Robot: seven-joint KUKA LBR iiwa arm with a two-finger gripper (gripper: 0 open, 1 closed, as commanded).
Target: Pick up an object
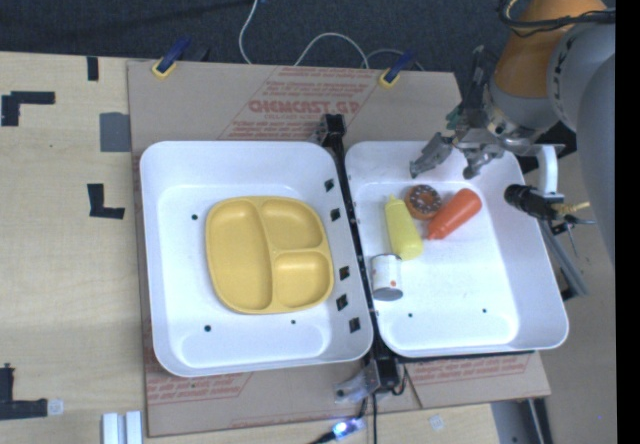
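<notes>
The right bin (pixel 500 322) holds a yellow banana-like piece (pixel 403 229), an orange carrot-shaped piece (pixel 454 213), a small brown doughnut (pixel 422 199) and a short white cylinder (pixel 385 275) near the divider. My gripper (pixel 448 161) hangs over the bin's far edge, just beyond the doughnut and carrot, its two dark fingers spread apart with nothing between them. A yellow divided plate (pixel 268 253) lies in the left bin (pixel 180 332).
Both bins rest on a cardboard sheet (pixel 300 102) held by blue and yellow clamps (pixel 171 56). A white cable (pixel 330 40) loops at the back. The arm's wrist hardware (pixel 535 197) overhangs the right bin's right rim.
</notes>
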